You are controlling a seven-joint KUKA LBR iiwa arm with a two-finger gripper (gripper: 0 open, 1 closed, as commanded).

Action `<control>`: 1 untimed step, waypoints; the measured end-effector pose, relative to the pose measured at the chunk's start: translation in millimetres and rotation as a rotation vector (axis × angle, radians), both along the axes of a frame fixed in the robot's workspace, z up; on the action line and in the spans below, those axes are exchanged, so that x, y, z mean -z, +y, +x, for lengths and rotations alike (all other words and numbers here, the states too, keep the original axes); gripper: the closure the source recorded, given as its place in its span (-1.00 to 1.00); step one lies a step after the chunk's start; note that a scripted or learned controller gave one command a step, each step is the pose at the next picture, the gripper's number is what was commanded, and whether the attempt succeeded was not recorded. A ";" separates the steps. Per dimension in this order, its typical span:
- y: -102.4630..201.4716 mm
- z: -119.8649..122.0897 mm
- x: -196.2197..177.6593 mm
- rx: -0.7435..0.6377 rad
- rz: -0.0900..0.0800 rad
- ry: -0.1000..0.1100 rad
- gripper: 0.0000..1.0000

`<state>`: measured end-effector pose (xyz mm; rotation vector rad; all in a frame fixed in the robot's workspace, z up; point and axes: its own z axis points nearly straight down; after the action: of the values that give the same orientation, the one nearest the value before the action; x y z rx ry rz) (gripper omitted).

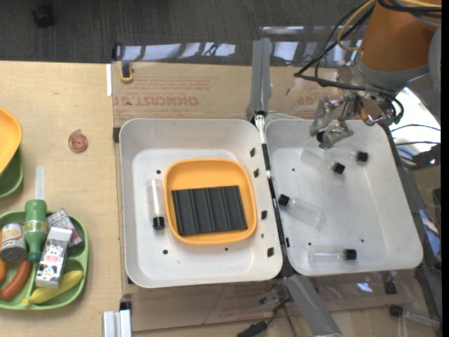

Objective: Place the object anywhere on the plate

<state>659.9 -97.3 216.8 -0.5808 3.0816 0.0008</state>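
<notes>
bins (133, 188): white plastic, smooth, slight sheen
plate (209, 170): orange plastic, matt, ribbed dark insert
vials (153, 199): clear plastic, black caps
bench (56, 104): pale wood, matt
cardboard (182, 97): brown, printed, upper middle
gripper (335, 133): bare metal, shiny
green tray (77, 276): glossy plastic, lower left

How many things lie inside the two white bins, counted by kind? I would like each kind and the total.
Clear vials with black caps: 5
Yellow plate: 1
Dark ribbed block on the plate: 1
Total: 7
</notes>
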 end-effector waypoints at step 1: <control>9.7 -0.3 22.8 -0.186 0.000 0.003 1.00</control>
<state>659.6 -87.6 194.0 -0.8651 3.0168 0.0027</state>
